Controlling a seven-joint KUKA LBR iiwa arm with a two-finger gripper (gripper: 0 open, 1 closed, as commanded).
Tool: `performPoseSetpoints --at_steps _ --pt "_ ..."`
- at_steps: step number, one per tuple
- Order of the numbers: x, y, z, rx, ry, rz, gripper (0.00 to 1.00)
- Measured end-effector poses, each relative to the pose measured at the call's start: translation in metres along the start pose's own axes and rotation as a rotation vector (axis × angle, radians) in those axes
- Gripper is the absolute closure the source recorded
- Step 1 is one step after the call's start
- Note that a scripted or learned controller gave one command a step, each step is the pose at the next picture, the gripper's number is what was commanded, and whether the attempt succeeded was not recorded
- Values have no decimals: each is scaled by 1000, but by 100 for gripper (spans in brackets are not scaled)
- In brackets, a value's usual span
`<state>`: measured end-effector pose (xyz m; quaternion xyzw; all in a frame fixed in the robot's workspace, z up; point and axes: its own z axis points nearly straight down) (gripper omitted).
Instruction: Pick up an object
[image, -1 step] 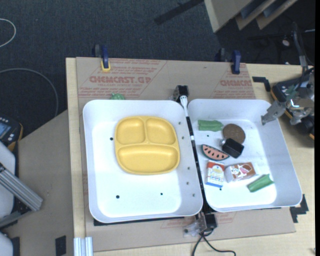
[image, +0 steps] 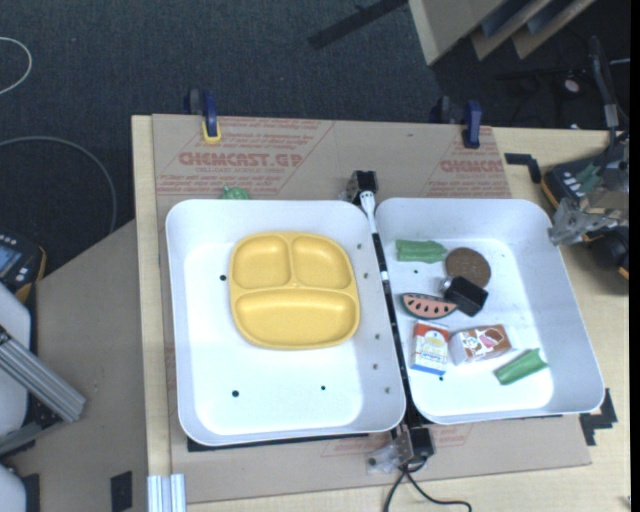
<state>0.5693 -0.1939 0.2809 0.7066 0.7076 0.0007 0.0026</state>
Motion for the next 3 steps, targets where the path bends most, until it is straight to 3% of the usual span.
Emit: performPoseSetpoints --at_steps 1,2,3 --pt "92 -18 29 9 8 -8 100" --pt "145 -90 12 10 7 -4 100" --pt "158 -88 -126 -14 3 -3 100"
